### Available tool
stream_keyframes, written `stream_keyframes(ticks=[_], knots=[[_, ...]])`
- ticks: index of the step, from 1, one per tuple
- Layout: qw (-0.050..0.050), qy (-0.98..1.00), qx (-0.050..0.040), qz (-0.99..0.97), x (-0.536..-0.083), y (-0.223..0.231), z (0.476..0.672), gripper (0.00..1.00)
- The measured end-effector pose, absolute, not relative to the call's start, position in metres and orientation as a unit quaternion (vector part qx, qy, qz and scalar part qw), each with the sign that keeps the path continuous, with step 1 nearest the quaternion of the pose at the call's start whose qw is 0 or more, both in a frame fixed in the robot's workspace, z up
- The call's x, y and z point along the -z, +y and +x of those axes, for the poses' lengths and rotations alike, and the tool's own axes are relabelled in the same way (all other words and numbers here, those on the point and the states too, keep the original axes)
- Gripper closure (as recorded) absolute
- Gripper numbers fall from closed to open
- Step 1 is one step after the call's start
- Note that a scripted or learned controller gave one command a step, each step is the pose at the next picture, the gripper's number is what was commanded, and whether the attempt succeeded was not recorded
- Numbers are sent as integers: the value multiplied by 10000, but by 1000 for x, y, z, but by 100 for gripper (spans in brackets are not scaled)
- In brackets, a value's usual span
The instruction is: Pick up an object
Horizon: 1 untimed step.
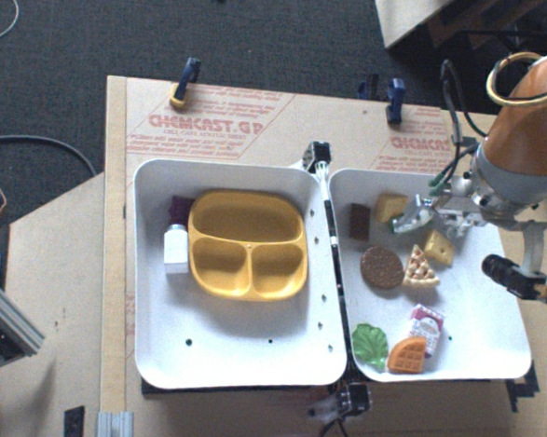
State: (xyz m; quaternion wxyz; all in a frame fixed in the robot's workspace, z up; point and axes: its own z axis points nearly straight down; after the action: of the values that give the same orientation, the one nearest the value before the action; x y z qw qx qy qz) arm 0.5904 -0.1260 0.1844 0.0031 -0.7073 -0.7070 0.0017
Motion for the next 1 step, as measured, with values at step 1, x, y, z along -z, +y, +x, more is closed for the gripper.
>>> stream_keyframes(ticks=[1], knots=[[29, -7072, -16, -7070, -140, -122, 594, 0]])
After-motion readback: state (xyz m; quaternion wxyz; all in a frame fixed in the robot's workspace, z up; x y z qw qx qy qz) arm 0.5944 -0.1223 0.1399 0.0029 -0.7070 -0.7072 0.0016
